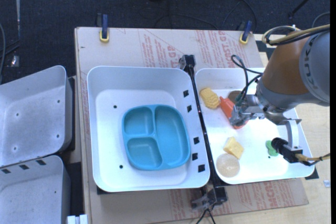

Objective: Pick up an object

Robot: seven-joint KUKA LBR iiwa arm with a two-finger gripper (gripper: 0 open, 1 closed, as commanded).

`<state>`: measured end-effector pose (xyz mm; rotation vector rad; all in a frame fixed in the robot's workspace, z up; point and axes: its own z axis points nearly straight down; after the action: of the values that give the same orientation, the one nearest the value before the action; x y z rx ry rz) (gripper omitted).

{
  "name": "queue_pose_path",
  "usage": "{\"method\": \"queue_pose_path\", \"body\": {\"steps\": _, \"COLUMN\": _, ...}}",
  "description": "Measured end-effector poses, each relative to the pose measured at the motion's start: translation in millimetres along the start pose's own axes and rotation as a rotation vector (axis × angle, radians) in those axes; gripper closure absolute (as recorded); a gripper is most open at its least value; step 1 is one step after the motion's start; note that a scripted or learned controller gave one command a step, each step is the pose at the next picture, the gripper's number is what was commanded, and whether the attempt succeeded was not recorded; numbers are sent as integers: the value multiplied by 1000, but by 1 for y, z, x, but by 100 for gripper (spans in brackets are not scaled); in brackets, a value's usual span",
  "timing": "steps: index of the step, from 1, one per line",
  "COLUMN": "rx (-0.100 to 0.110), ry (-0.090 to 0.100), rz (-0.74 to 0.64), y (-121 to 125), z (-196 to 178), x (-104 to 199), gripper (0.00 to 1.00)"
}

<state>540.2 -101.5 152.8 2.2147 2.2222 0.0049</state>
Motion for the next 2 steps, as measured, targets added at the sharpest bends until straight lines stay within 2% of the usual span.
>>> {"method": "queue_pose_path", "body": {"steps": 2, "rx": 0, "ry": 0, "rz": 0, "y": -5, "z": -100, "x": -7, "gripper": 100}}
